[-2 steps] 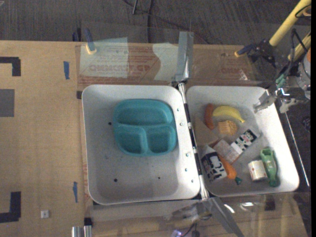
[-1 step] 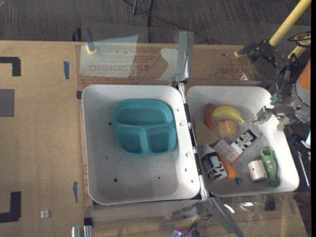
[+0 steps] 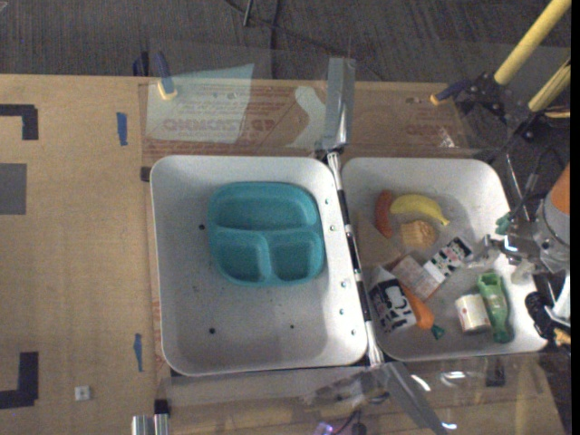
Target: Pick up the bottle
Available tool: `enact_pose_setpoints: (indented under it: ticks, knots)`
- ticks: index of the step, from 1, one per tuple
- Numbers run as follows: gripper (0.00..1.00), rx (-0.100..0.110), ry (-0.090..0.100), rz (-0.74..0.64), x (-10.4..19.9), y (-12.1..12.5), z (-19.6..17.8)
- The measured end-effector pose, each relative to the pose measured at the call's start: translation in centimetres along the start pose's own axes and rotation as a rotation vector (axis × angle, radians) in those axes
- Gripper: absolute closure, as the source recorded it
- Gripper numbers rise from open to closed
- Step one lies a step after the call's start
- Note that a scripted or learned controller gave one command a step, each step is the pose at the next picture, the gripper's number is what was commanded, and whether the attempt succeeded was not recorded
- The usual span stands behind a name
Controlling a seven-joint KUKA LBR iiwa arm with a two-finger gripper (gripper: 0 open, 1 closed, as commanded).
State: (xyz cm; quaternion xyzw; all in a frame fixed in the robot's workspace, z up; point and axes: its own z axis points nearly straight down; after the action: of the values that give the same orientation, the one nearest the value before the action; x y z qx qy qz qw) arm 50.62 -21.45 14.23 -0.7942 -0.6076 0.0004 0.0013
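The tabletop (image 3: 72,243) is a pale brown board marked with black corner shapes at its left edge and short strips of blue tape (image 3: 121,128). Two shallow white bins rest on it, touching side by side: the left bin (image 3: 181,333) and the right bin (image 3: 471,175). A flattened cardboard sheet (image 3: 227,116) lies behind them.

One fixed camera looks down at a slant from above the bench (image 3: 72,243), taking in both bins.
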Motion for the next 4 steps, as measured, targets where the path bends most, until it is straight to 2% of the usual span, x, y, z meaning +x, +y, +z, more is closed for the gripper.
enact_pose_setpoints:
  ticks: [1,2,3,4]
  knots:
    - [0.00,-0.016,0.021,0.157,-0.2,-1.7,4.0]
    - [0.00,-0.002,-0.001,0.101,3.3,-3.7,1.8]
    - [0.00,-0.006,0.008,0.174,0.7,-2.6,5.2]
    - [1.00,-0.013,-0.004,0.179,0.2,-2.5,4.3]
